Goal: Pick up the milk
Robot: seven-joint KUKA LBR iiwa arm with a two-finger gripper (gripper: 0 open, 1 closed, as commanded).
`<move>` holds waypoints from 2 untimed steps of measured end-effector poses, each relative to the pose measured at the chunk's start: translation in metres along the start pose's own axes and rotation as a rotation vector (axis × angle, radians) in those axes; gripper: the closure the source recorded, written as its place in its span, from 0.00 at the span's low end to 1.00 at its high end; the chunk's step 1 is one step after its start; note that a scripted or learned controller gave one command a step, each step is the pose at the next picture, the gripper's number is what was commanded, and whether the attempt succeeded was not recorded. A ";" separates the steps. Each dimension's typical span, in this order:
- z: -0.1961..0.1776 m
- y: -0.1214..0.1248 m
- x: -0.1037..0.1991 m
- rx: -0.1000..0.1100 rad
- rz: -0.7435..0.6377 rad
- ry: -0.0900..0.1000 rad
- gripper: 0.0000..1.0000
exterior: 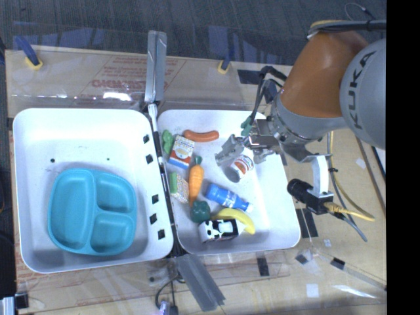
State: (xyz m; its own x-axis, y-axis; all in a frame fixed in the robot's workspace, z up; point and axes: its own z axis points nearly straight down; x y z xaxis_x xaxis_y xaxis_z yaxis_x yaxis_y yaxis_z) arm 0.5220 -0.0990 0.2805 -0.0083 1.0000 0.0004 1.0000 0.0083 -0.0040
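— Where is the milk [220,230]?
— The black-and-white carton lies at the front edge of the right bin [283,231], touching the banana [239,219], with the dark green vegetable [199,210] just behind it on the left.
— And the arm [328,77]?
— It reaches in from the right. Its fingers [231,151] hang over the back half of the right bin, well apart from the milk, just above a small can [240,166] with a red label.
— Are they closed on anything?
— They look slightly parted, and nothing sits between them.
— What else is in that bin?
— A sausage [201,136] at the back, a carrot [195,181] in the middle, a blue bottle [225,197] beside it, and a small box [182,153] by the left wall.
— The left bin [39,126]?
— It holds a blue divided plate [92,210] on the worktop [341,254] side nearest the camera.
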 end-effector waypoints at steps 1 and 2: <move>0.164 0.014 0.003 0.002 -0.042 0.000 0.00; 0.153 0.015 0.002 0.002 -0.044 -0.001 1.00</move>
State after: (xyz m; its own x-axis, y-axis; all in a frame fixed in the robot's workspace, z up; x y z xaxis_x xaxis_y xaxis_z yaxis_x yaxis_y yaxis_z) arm 0.5362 -0.0968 0.1273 -0.0528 0.9986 -0.0001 0.9986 0.0528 -0.0055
